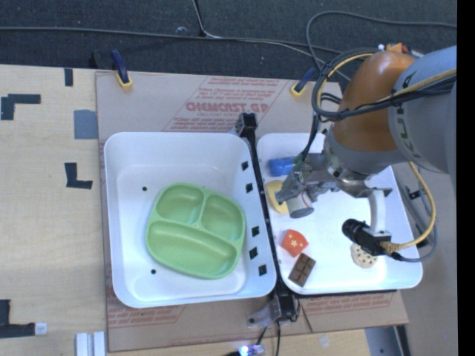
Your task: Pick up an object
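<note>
Clutter was your first risk at this moment, operator. Nearest the camera in the right bin [404, 277] lay a brown chocolate-like block [302, 270], with a small red piece [295, 241] just behind it and a pale round cookie-like item [362, 256] off to their right, partly under a black fitting on the arm. Further back the gripper [295, 199] hung low over a yellow object [277, 196] beside the divider, a blue object [280, 166] just beyond that. Which of these you meant to lift was not settled; the yellow one lay closest to the tool. Whether the tool was clenched or released, you could not have told from this slant, and nothing was visibly gripped. You should have expected a closing tool to nudge the yellow object against the wall or glance off it. The green tray [197, 230] sat alone in the left bin [119, 221], well apart from the tool.
</note>
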`<state>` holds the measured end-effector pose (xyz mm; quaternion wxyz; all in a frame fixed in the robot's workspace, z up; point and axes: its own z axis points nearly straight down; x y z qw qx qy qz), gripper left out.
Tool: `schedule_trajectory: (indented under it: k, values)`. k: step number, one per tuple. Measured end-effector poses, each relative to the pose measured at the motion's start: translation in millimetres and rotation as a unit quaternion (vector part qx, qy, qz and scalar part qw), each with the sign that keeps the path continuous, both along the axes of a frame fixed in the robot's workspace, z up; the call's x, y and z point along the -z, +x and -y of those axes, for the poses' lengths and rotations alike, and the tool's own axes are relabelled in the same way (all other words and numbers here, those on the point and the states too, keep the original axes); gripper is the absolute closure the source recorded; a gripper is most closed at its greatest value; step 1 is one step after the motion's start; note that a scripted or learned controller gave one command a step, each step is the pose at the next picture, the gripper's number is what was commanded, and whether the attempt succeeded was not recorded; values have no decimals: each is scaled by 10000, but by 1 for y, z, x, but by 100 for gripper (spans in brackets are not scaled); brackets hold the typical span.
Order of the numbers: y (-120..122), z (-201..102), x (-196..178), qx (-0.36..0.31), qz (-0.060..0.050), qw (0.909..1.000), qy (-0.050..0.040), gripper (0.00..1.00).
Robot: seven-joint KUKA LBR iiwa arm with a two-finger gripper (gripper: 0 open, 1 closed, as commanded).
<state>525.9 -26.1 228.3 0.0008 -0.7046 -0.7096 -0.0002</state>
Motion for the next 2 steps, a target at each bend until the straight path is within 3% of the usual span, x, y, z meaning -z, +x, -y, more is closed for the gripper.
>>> schedule_trajectory:
  k: [2]
  values:
    - [20, -120, -6, -3, -1, 10000, 1, 100]
